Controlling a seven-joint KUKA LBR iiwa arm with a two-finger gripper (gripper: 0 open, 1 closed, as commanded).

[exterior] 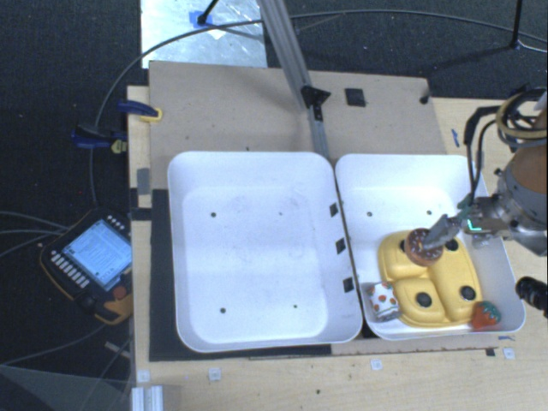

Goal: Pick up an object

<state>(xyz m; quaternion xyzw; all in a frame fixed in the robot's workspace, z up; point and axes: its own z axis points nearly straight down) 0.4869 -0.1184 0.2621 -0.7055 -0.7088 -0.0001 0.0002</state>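
The right bin (402, 178) holds a large yellow moulded toy (432, 285) in its near half. A small brown round piece (419, 244) rests on the toy's upper left part. A white block with red spots (383, 300) lies at the toy's left, and a red strawberry-like piece (488, 315) sits in the near right corner. My gripper (438, 235) reaches in from the right, low over the toy, its tip right beside the brown piece. Whether it touches that piece is unclear.
The left bin (184, 229) sits alongside, joined at a black-clipped divider (339, 245). A slanted metal pole (291, 50) crosses behind the bins. A teach pendant (90, 259) and cables lie on the floor at left. The arm's body (522, 204) overhangs the right bin's right wall.
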